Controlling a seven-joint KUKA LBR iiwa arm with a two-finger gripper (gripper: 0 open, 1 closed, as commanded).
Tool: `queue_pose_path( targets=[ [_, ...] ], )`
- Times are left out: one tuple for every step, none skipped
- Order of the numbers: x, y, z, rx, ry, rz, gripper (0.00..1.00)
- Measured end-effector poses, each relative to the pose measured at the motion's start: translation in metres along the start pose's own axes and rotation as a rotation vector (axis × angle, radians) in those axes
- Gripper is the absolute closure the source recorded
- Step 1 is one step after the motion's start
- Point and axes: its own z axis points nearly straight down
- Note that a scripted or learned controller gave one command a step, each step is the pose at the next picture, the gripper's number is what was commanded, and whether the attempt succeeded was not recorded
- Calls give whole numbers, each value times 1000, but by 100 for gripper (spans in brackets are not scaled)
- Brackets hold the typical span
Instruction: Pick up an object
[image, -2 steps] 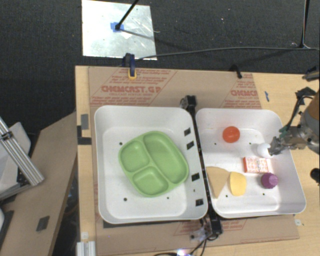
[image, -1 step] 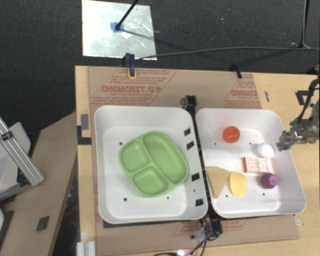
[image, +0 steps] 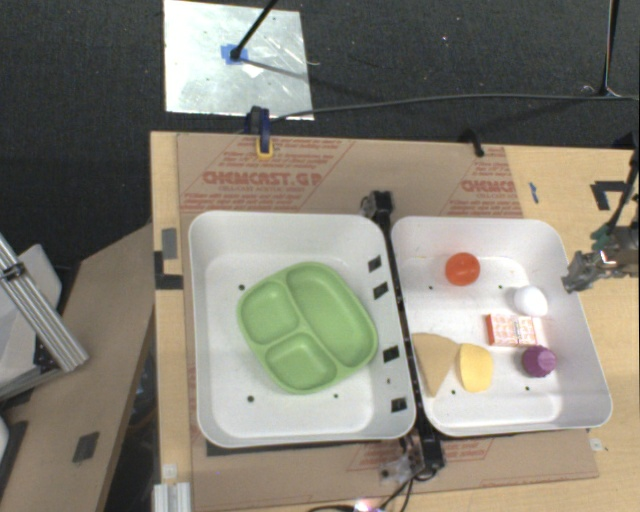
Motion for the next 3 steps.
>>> queue_pose_path(
  targets=[
    [59,15,-1,2,3,-6,100],
    [116,30,-4,2,4,-6,100],
    [157,49,6,3,3,-4,100]
  ],
)
